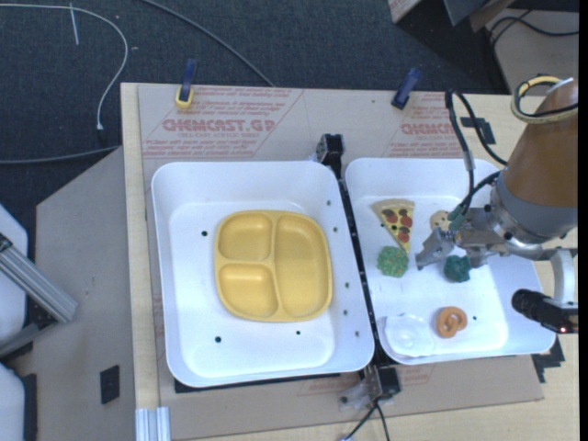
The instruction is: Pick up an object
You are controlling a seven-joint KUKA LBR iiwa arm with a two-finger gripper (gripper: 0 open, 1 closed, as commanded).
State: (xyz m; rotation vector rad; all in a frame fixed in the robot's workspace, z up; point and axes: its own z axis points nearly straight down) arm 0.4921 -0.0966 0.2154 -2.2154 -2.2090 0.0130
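One gripper [439, 246] hangs low in your right bin [487, 338], and you can't tell how it is set. Just beside it lie a green broccoli piece [393, 262], a teal lump [457, 268] and a pizza slice [396, 219]; a pretzel [450, 322] sits nearer the front, and the yellow divided plate [274, 265] is in the left bin [184, 329].

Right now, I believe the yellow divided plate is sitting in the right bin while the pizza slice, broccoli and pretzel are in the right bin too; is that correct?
Not quite: the camera view shows the yellow divided plate sitting in the left bin. The pizza slice, broccoli and pretzel are indeed in the right bin.
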